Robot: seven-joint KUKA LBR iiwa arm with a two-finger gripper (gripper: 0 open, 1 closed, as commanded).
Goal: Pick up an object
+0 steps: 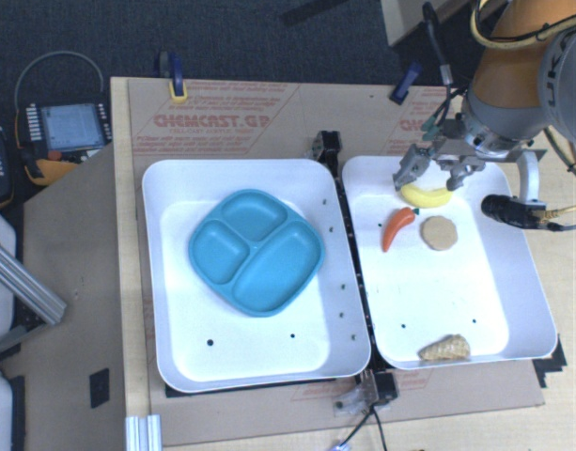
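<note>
my pincer [436,170] is spread wide right over the banana [427,195] at the top of the right bin [522,308], fingers on either side of it but not squeezing anything. Just below the banana are an orange chili pepper [396,227] and a round tan cookie [440,233]. The blue divided plate [256,251] sits in the left bin [175,280]

Two white bins are borne by the bench [128,252]: left bin [165,280] at nine o'clock, right bin [513,299] at three, seemingly touching.
</note>
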